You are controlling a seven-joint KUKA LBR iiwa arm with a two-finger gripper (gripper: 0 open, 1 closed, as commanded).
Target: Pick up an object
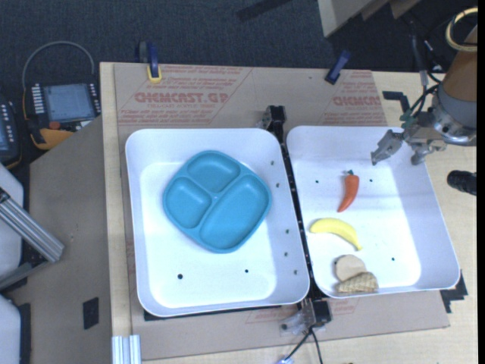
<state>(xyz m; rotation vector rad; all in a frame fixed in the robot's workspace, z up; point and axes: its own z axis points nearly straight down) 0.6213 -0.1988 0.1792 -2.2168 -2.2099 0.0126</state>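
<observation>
Right bin [432, 203], as I log it: toy carrot [348, 190] mid-bin; banana [336, 231] just below it; bread piece [353, 273] near the front edge. Gripper [401, 150] above the far right corner, fingers spread, holding nothing. Left bin [144, 203]: blue divided plate [217, 200].
</observation>
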